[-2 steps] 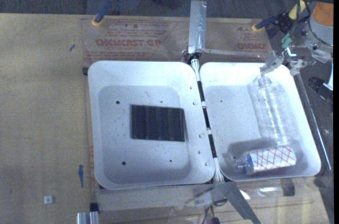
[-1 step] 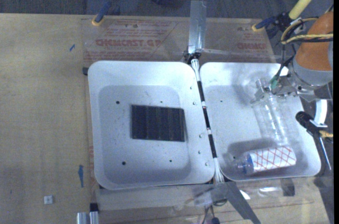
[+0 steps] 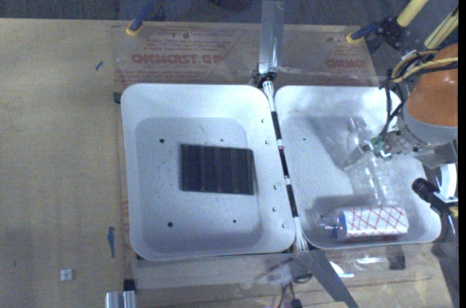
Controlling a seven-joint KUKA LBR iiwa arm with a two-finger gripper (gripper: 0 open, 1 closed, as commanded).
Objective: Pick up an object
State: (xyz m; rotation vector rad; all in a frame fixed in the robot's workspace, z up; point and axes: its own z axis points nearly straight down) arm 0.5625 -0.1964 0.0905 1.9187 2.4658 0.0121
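In the left bin (image 3: 145,117), a dark ribbed rectangular pad (image 3: 217,169) lies flat near the middle. The right bin (image 3: 306,110) holds a clear plastic bottle (image 3: 368,164) lying along its right half. A tube-like item in a red-and-white checked wrapper with a blue cap (image 3: 368,223) rests against that bin's front wall. My gripper (image 3: 387,145) reaches in from the right, low over the upper end of the clear bottle. The grey wrist and orange band (image 3: 435,92) sit above it and hide the bin's right rim.
Clear plastic shields stand behind the bins (image 3: 182,55). A black-and-white strip (image 3: 282,161) runs along the seam between the bins. Cables (image 3: 408,66) loop near the wrist. Bare wooden bench (image 3: 58,154) lies to the left.
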